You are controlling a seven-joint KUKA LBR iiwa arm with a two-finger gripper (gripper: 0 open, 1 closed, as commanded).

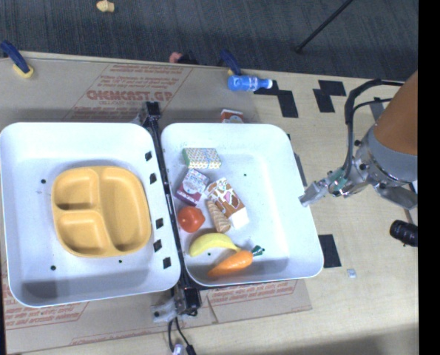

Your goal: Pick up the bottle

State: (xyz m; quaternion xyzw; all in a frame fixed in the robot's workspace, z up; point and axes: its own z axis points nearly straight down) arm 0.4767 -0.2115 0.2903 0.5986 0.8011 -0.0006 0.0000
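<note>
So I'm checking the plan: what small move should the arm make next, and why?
Probably swing the hand toward the bottle. The bottle lies outside the right bin, beyond its far rim, while the hand hovers beside that bin's right edge.

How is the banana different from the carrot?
The banana is yellow; the carrot is orange with a green tip. The banana curves like an arch; the carrot is straighter and tapers. The banana lies farther from the bin's near wall than the carrot. Both lie flat, touching, in the right bin.
</note>
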